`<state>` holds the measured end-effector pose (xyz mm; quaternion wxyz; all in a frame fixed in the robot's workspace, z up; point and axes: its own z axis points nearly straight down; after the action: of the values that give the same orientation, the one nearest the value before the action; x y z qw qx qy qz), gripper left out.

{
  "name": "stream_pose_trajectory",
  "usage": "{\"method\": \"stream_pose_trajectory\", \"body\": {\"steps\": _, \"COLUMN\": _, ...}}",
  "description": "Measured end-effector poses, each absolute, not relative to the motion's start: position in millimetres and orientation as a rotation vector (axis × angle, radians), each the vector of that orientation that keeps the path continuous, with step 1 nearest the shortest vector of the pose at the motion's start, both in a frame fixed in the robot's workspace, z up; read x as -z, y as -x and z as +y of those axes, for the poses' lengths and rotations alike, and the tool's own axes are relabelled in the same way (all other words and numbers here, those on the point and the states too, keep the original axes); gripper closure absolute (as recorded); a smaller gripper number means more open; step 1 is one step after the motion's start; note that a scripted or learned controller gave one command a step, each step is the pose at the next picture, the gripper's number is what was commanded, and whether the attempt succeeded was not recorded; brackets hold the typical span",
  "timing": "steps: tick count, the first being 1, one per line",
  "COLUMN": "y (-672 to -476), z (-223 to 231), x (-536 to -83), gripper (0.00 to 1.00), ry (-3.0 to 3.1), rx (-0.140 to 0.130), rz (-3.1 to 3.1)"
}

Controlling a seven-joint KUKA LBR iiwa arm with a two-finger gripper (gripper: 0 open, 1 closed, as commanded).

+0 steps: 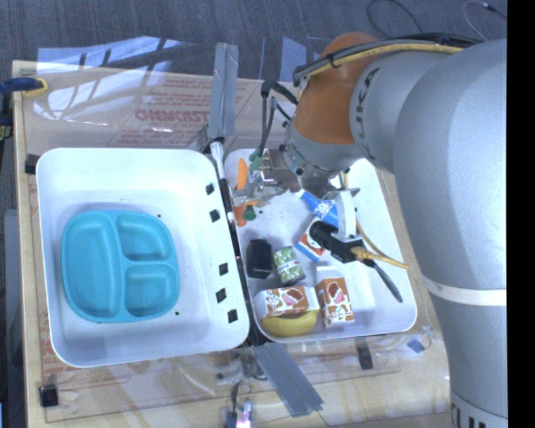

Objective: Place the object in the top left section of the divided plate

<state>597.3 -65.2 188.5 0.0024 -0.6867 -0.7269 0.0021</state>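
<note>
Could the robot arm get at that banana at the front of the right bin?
Probably yes. The banana lies uncovered by the bin's front wall, two small cartons close behind, and the gripper works in that bin.

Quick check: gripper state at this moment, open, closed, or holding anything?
Gripper: cannot be told; it is low over the right bin, by the orange item.
</note>
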Motion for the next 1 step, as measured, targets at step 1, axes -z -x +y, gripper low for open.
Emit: {"method": "stream_pose_trajectory", "body": {"steps": 1, "y": -569.2, "z": -58.9, "x": -187.2, "gripper": 1.00, "ry": 1.881, "rx": -0.009, "rz": -2.507}}
